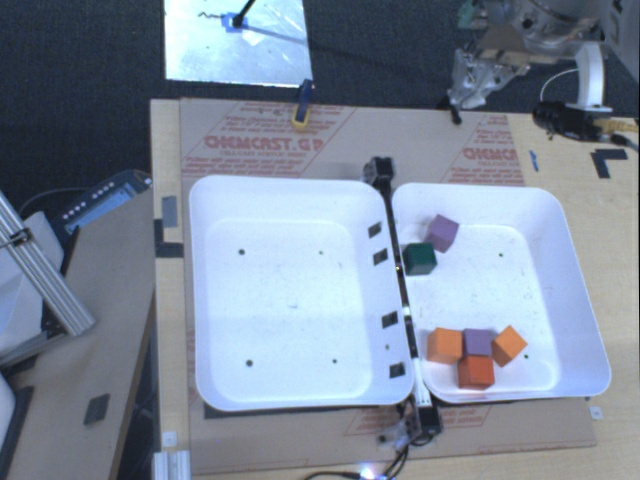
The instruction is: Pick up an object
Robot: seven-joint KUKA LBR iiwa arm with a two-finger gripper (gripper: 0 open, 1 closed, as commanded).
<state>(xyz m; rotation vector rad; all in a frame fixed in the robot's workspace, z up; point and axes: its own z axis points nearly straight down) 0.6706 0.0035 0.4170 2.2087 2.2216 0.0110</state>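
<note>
Nearest to you, far below the jaws (468,96) in the picture, four blocks sit together at the front of the right bin (570,268): an orange block (445,345), a small purple block (478,341), a red-orange block (476,371) touching both, and another orange block (509,345) a little tilted. Closer to the jaws, a dark green block (419,259) sits by the divider between the bins, and a purple block (442,233) is just beside it. The left bin (290,298) is down and to the left of the jaws. On the brown board (330,138) under the bins you can read "CHEMCAST GP" in red print. The jaws hang above the far edge of the counter (590,188), well apart from every block; they hold nothing, but you cannot tell how wide they stand.
</note>
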